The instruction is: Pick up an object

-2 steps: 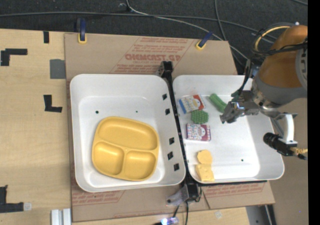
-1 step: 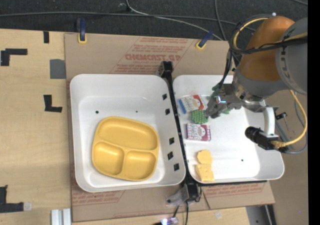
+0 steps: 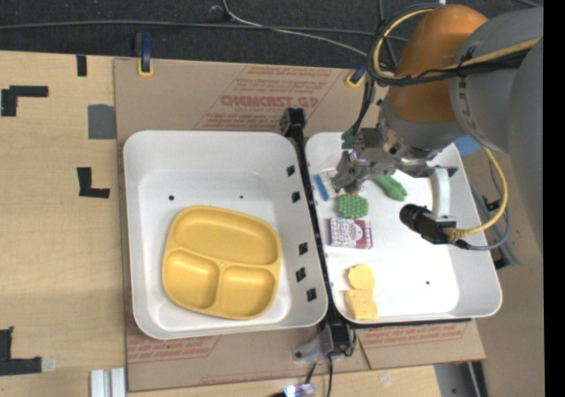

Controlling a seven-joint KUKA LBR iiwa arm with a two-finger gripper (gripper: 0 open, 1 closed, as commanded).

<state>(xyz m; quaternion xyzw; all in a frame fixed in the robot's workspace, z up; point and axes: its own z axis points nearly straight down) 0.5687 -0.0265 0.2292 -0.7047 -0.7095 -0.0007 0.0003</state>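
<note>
the gripper (image 3: 351, 176) hangs low over the upper left part of the right bin (image 3: 459, 294), close to the divider between the two bins. its fingers are a dark tangle against the wrist hardware, and i cannot tell whether they are spread or pressed together; nothing shows between them.

just below the gripper lies a green dimpled piece (image 3: 352, 205), roundish, with no clear long axis. to the gripper's right a green elongated object (image 3: 389, 185) lies flat, its long axis running from upper left to lower right, the upper end partly hidden under the wrist. a small blue item (image 3: 322, 184) sits by the divider, just left of the gripper, too small to read. lower down are a pink and white packet (image 3: 350, 232), lying nearly square to the bin with its longer side across, and, well below it, two yellow pieces (image 3: 360, 290) near the bin's bottom edge.

the left bin (image 3: 141, 166) holds a yellow divided tray (image 3: 221, 261).

as for progress, i judge the pick not yet made: every object rests on a bin floor. what is left is to close on one, most likely the green dimpled piece or the elongated one, and lift it.
</note>
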